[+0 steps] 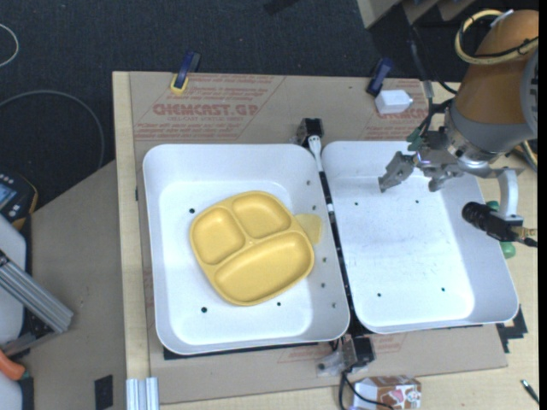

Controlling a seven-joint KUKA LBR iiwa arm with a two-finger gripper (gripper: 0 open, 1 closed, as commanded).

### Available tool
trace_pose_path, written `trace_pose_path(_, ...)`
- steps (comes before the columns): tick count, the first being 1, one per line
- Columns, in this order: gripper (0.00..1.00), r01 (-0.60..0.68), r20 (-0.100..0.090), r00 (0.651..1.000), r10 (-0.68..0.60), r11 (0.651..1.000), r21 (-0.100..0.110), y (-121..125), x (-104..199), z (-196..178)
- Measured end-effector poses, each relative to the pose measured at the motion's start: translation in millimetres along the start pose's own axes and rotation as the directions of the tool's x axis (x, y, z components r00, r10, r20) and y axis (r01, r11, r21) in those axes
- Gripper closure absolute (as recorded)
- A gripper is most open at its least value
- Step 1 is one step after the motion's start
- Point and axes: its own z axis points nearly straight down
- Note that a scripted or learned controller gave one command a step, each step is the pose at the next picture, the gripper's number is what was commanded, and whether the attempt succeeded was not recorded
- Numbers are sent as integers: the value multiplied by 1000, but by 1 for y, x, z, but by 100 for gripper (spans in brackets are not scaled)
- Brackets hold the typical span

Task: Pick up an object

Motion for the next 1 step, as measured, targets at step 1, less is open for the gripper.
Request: trace_pose_path(1, 0, 2, -2, 1000, -2, 1000, 1, -54, 24, -47)
